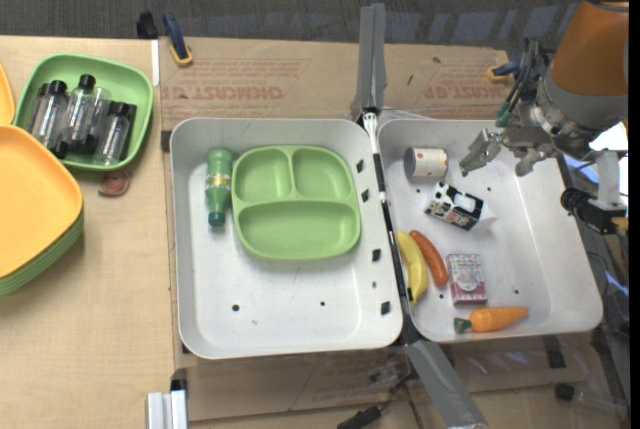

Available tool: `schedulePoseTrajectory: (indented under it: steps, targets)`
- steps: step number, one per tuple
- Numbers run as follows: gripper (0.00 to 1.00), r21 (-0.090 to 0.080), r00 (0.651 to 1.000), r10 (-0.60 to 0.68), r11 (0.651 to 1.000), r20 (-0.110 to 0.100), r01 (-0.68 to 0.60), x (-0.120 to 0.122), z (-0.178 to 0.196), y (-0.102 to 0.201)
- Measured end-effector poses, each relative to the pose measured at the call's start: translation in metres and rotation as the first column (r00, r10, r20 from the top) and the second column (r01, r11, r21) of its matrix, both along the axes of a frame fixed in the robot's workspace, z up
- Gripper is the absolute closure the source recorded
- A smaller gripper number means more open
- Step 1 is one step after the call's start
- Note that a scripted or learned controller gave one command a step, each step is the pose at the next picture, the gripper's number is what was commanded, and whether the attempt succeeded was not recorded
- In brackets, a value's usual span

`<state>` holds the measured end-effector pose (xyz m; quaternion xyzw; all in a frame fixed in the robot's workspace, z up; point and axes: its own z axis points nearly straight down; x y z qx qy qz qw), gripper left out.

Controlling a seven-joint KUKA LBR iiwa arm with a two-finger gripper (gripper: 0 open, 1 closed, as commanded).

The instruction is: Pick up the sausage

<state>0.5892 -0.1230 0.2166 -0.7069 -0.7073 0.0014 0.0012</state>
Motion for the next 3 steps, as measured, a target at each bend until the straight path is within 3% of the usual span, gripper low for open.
schedulePoseTrajectory:
  steps: [1,2,3]
  targets:
    - [0.00,-0.001,0.998,0.063,0.998,0.003,-0.063,0.069,-0.068,-0.002]
    - [0.00,-0.002,1.000,-0.019,1.000,0.004,0.019,0.069,-0.097,-0.075]
    - [1.00,-0.004,1.000,-0.016,1.000,0.005,0.016,0.070,-0.088,-0.075]
